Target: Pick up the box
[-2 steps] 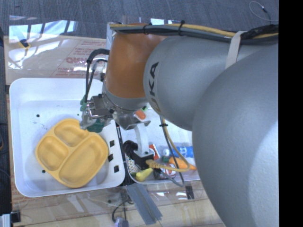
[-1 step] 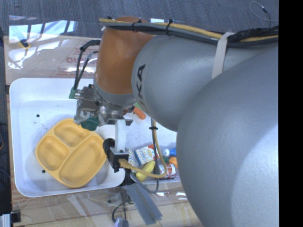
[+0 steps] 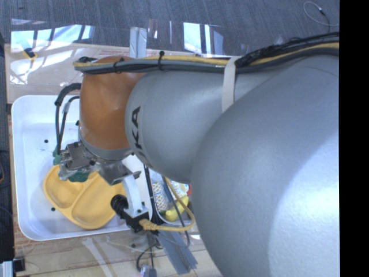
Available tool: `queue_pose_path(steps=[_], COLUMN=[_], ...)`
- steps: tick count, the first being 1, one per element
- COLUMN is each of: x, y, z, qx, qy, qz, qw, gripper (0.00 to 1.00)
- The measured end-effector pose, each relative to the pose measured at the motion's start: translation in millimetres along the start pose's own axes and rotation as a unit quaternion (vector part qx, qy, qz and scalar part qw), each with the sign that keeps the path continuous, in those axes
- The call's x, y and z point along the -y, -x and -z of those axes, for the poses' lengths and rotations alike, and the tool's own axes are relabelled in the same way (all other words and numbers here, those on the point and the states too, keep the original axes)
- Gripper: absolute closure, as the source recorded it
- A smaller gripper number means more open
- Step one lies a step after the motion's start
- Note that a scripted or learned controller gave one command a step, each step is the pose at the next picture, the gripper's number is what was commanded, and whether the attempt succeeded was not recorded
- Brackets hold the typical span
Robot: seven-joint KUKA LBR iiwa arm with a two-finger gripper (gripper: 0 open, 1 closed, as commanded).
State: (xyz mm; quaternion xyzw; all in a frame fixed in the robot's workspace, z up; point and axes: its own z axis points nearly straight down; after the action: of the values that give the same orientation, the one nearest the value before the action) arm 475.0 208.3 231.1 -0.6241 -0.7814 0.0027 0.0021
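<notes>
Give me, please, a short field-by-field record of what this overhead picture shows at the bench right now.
arm: grey arm with orange band, reaching in from the right and covering most of the bench
gripper: low over the left bin, at about; finger state cannot be told
under the gripper: yellow tray-like item lying in the left bin
box: cannot be identified; a yellow and white item peeks out beneath the arm
cables: black cables beside the wrist
</notes>
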Motion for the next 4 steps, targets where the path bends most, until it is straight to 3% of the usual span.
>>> queue_pose_path(steps=[1,2,3,4], x=[-1,-38,-21,-88], y=[31,108,12,23], z=[-110,-17,-107,-19], qx=[-0.003,-0.001,0.000,0.000], qy=[0.012,0.001,-0.001,0.002], qz=[0.038,-0.145,-0.167,0.014], qw=[0.9992,0.9895,0.9860,0.9999], gripper=[1.00,1.00,1.00,1.00])
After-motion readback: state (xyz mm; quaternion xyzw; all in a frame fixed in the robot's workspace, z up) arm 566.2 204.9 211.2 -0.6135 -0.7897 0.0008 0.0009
